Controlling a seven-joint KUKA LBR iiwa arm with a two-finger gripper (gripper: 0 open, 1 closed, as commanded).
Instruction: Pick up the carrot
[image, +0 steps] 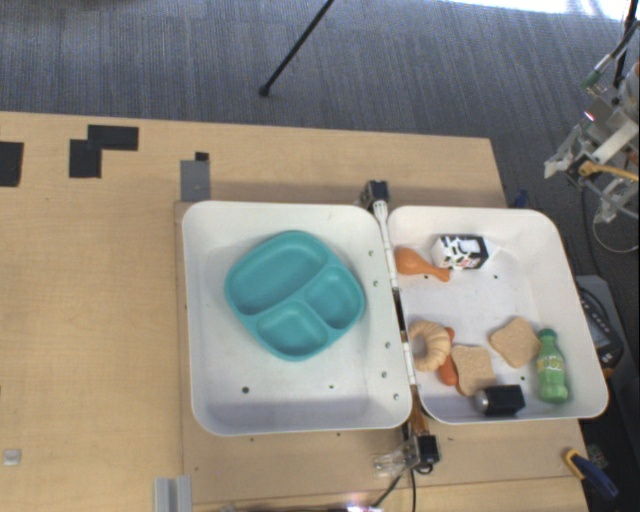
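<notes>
Closest to the front rim of the right shallow white bin (590, 398), a dark cylindrical object (498, 400) is seen, well apart from what is taken for the gripper (600, 150); its state cannot be told. The orange plastic carrot (449, 373) is lodged across the bin from the gripper. It is partly covered by a tan ring-shaped pastry (430, 343) and touched by a brown toast slice (472, 365), so little free room is judged to be left beside the inner wall.

Two white bins (200, 330) are sitting together, holding one teal plate (294, 294), two bread slices (514, 342), one carrot (447, 371), one green bottle (551, 366) and one bagel (431, 345).
</notes>
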